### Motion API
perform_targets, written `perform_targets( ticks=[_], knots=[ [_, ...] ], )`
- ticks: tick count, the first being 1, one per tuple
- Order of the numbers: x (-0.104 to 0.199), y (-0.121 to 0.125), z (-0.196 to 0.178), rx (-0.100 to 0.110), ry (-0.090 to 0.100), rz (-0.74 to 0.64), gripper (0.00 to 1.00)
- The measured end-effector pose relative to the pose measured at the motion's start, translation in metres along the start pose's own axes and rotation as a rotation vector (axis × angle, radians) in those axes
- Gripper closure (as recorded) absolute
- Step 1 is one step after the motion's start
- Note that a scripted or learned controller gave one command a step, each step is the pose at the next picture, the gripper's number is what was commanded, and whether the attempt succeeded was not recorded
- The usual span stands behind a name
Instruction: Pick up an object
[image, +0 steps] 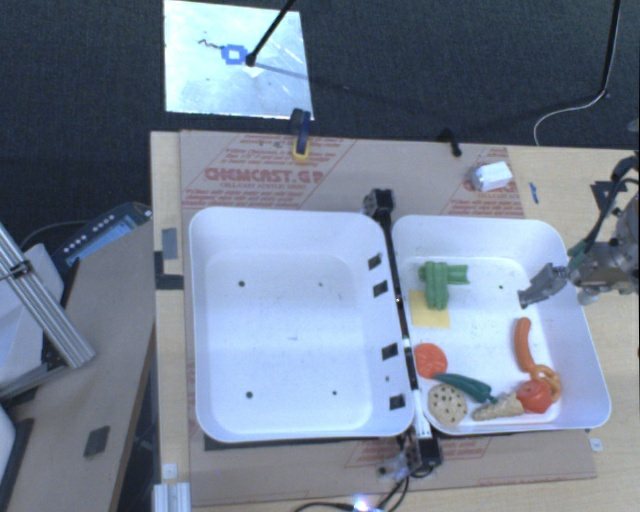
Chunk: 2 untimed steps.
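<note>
The gripper hovers over the right bin — fingers' state impossible to tell. Just below it lies the orange sausage, likely light, stiff plastic — best pinched across its narrow middle.

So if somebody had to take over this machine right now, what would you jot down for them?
Gripper: at the right bin's right edge, above its floor; nothing visibly held, and I cannot tell how it is set.
Objects, all in the right bin: green toy with a yellow slice just below it; red round piece; dark green vegetable; cookie; tan piece; orange sausage; red and orange item.
Left bin: no objects seen in it.
Done: nothing picked up yet.
Left: choose an object, descend, grasp, lift.
</note>
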<state>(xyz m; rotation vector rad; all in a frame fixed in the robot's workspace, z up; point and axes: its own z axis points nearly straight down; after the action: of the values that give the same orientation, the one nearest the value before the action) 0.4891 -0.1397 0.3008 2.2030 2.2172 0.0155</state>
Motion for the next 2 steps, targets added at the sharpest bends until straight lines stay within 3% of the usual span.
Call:
perform_targets(
  ticks=[1,2],
  knots=[
    [0.0928,0.0164,-0.2441,-0.004,0.004,-0.005,0.00],
    [0.0896,0.0160,-0.2463,0.011,0.003,-0.003,1.00]
  ],
)
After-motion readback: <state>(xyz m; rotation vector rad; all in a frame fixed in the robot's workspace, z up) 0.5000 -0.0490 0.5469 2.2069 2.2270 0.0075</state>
